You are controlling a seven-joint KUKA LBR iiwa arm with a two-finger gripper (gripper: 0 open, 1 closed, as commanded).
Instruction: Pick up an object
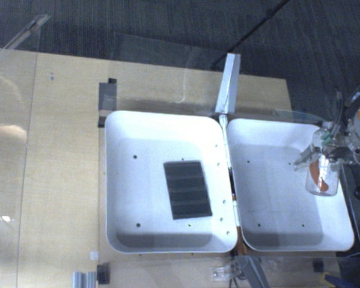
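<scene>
Camera view shows the gripper (321, 167) over the right bin (273, 199); finger state unclear; dark ridged pad (188, 189) lies ungrasped in the left bin (124, 167).

Wooden bench (51, 182) bears two white bins: left bin (114, 185), right bin (344, 230), touching.

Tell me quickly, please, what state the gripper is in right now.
Gripper: over the right bin, at its far right side, above a clear object with an orange part; open or shut cannot be told.
</scene>
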